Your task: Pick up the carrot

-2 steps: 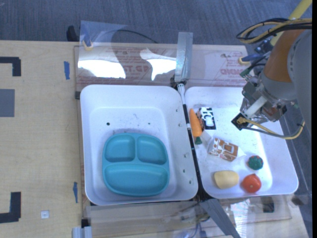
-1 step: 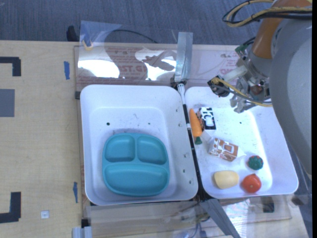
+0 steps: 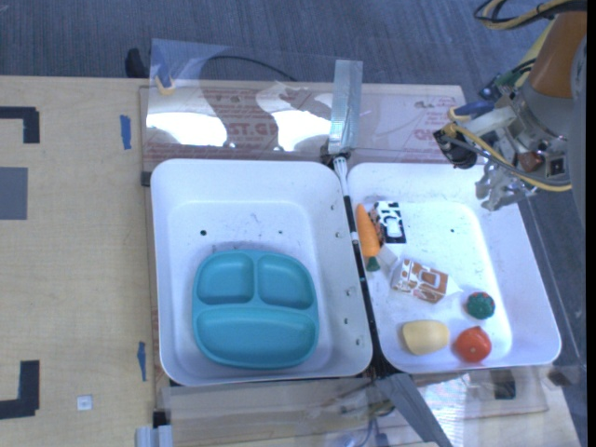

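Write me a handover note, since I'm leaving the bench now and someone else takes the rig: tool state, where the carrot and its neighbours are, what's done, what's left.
Tool: over the right bin's upper right corner, carrying nothing.
Carrot: lying lengthwise along the right bin's left wall, green end toward the camera, next to a black-and-white card.
Also in that bin: a wrapped snack, a yellow potato-like piece, a red tomato, a small green piece.
Left bin: holds a teal divided plate.
Done: nothing; the carrot is ungrasped.
Left: cross the bin to the carrot, grasp it, lift it.
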### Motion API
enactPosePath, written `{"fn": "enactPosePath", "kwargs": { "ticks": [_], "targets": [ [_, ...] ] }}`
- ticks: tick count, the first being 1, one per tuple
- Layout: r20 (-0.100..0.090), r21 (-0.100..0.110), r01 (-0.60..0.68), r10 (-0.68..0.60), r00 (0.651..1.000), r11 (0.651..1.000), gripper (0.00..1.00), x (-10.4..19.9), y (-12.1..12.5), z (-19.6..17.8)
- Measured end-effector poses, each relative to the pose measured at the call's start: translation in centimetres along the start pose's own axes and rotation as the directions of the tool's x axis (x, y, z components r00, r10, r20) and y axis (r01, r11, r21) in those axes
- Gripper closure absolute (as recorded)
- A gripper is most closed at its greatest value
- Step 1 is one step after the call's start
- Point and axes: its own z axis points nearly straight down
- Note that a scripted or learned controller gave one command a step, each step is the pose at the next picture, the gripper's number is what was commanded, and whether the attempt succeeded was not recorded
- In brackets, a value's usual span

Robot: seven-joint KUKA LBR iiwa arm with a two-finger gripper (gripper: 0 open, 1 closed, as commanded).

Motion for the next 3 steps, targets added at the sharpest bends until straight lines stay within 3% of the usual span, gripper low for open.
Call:
{"fn": "enactPosePath", "kwargs": {
  "ticks": [1, 2, 3],
  "targets": [
    [0.002, 0.003, -0.015, 0.015, 1.0, 1.0, 1.0, -3.3, -2.2, -3.7],
    [0.004, -0.002, -0.027, 0.027, 1.0, 1.0, 1.0, -7.5, 10.8, -6.0],
    [0.014, 0.009, 0.002, -0.002, 1.0, 1.0, 1.0, -5.9, 10.4, 12.6]
  ]
}}
